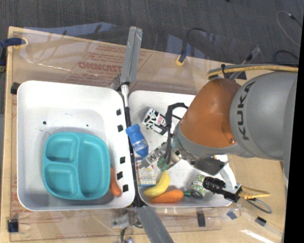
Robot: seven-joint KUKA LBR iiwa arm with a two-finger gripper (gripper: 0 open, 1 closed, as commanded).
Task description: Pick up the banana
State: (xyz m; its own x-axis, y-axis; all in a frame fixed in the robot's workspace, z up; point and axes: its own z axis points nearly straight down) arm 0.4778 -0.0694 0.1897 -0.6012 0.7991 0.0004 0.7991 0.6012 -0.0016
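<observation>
Fingers point(164, 157) (half hidden under the wrist) are hanging just above the banana point(159, 184); their spread seemingly unreadable, I cannot tell.

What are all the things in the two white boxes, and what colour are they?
Left bin: 1, white, left half of the bench.
Divided tray: 1, teal, lying in the left bin.
Orange thing: 1, orange, tucked beside the tray's right edge; too hidden to name.
Right bin: 1, white, right of the left bin.
Banana: 1, yellow, near the right bin's front edge.
Carrot: 1, orange, lying just in front of the banana.
Blue object: 1, blue, left side of the right bin.
Black-and-white item: 1, back of the right bin.
Arm: 1, grey with an orange band, reaching in from the right.
End effector: 1, dark, just above the banana.
</observation>
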